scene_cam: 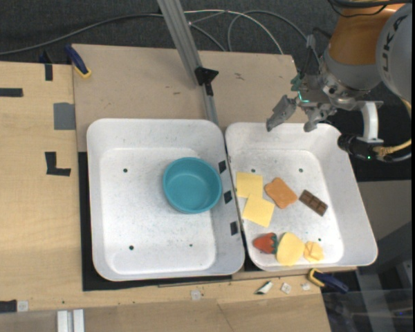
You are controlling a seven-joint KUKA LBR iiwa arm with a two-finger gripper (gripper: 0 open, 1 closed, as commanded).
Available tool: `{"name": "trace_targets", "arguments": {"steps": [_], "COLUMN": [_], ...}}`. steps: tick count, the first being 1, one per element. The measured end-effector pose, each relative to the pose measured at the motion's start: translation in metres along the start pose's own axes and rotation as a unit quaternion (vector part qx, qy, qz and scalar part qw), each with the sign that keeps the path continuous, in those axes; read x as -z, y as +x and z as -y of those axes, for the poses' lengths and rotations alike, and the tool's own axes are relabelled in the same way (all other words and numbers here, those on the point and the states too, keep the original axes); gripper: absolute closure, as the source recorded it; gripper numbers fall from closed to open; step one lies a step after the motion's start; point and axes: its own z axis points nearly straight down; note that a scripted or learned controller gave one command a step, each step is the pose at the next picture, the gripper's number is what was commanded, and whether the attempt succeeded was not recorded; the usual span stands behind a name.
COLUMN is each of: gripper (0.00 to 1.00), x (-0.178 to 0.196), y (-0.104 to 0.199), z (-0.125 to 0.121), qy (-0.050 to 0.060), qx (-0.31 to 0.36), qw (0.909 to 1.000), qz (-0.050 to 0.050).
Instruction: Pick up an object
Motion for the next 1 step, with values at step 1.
{"name": "trace_targets", "arguments": {"steps": [1], "gripper": [0.00], "x": [0.0000], "y": [0.0000], "z": [0.0000], "qy": [0.000], "qx": [0.000], "qw": [1.0000], "qz": [0.000]}}
